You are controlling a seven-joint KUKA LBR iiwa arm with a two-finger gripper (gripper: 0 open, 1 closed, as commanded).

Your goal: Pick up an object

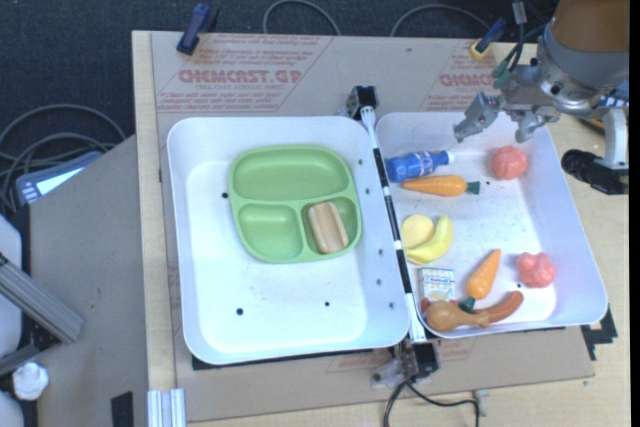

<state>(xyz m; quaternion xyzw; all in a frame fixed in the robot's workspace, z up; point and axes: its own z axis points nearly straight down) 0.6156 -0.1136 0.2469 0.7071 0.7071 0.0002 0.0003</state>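
My gripper [500, 123] hovers over the back of the right bin [570, 205], its two fingers spread apart and nothing between them. Just below it lies a pink-red lump [509, 162]. To the left of that are a blue bottle [415, 163] and a long orange carrot [437, 185]. Nearer the front of the bin are a yellow banana piece [428, 237], a small carrot [484, 273], a pink berry-like piece [536, 268], a small printed packet [437, 283] and a brown sausage shape [475, 313].
The left bin [200, 295] holds a green divided tray [290, 177] with a bread-like roll [325, 226] in its right compartment. A black clip [362, 99] sits where the bins meet at the back. Cables lie beyond the bench.
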